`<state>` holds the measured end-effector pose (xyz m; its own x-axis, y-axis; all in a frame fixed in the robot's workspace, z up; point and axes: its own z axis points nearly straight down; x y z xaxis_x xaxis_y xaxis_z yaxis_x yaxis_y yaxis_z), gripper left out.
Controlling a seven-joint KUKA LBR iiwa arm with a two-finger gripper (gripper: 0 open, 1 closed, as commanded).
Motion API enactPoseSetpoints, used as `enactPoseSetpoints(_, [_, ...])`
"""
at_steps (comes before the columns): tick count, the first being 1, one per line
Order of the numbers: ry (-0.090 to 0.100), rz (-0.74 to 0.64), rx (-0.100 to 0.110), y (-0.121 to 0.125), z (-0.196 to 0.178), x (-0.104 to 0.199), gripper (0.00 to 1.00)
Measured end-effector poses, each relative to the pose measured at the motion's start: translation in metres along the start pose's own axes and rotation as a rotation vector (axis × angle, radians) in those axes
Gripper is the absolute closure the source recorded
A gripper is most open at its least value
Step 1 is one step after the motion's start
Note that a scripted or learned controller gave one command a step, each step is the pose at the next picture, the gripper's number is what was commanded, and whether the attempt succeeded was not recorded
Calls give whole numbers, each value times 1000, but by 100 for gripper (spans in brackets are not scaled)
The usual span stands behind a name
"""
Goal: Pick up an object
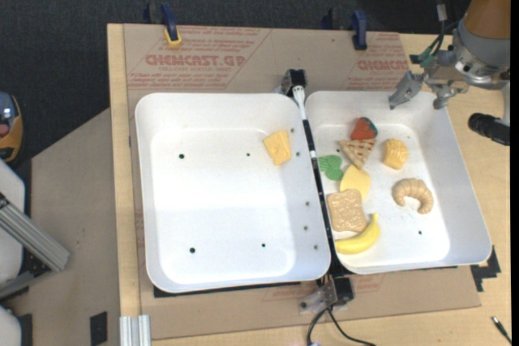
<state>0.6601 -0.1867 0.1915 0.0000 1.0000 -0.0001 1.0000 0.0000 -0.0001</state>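
My gripper (422, 91) hangs over the far rim of the right bin (454, 174), its two grey fingers spread open with nothing between them. Below it in that bin lie a red strawberry (364, 128), a waffle-like wedge (358, 151), a yellow corn piece (395, 153), a croissant (413, 194), a green leaf (331, 167), a pale yellow wedge (356, 181), a slice of toast (347, 211) and a banana (360, 238). A yellow cheese-like block (277, 147) lies alone in the left bin (211, 198).
Both bins sit on a brown board (243, 53) held by two blue clamps (170, 23) at the far edge. A black bar (304, 126) runs between the bins. The arm's grey and orange wrist (486, 28) stands at the upper right.
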Motion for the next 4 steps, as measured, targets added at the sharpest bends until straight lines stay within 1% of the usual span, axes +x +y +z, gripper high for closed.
enactPoseSetpoints(1, [5, -12, 2, 7, 7, 132, 0])
enactPoseSetpoints(2, [0, -2, -2, 7, -5, 123, 100])
enactPoseSetpoints(3, [0, -5, -22, -22, -260, 169, 100])
enactPoseSetpoints(4, [0, 3, 6, -41, -208, 152, 100])
